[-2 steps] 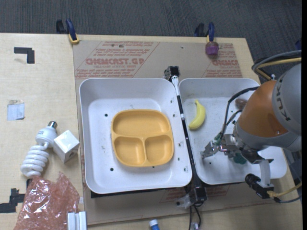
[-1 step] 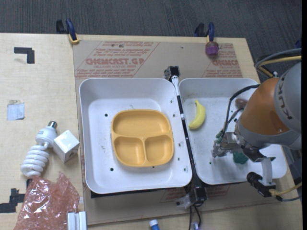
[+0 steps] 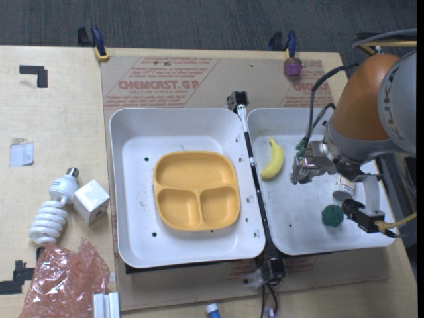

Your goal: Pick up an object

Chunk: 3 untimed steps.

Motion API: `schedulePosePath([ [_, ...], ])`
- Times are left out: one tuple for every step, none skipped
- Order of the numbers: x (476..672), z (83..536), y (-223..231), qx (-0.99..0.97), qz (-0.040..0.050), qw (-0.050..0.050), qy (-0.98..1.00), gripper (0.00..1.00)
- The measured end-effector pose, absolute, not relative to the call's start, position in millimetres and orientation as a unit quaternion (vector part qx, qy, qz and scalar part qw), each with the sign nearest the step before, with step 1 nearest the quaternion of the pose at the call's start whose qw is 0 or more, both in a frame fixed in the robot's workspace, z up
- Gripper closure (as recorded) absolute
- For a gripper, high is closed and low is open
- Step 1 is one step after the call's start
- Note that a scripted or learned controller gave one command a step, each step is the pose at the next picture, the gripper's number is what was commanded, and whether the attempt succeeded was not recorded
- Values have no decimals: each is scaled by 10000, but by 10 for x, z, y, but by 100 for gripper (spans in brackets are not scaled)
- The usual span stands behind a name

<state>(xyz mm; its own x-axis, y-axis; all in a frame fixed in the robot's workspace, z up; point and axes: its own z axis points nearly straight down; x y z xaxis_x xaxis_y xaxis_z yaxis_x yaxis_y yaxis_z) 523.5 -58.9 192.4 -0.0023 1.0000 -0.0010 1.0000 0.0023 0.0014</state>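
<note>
Camera view, looking down at a slant on 2 shallow white bins side by side. The left bin (image 3: 132,177) holds a yellow tray (image 3: 197,191) with 3 compartments. The right bin (image 3: 285,234) holds a banana (image 3: 272,159) near its left wall and a small green object (image 3: 332,215) toward its lower right. The grey arm with its orange band (image 3: 364,101) reaches in from the right, and its gripper (image 3: 306,166) hangs over the middle of the right bin, just right of the banana and up-left of the green object.

To pick well, I judge the arm should center over 1 object, likely the banana as the nearest, line up across its narrow width, then descend straight.

The gripper tip is dark and cluttered from here; I cannot tell how wide it stands, and nothing visibly sits in it
</note>
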Motion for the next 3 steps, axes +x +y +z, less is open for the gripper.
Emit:
schedulePosePath([
  [5234, 1924, -589, 7065, 0, 9, 7078, 0],
  [5716, 991, -1284, 7067, -5, 3, 7075, 0],
  [5042, 922, -1038, 7075, -2, 1, 7067, 0],
])
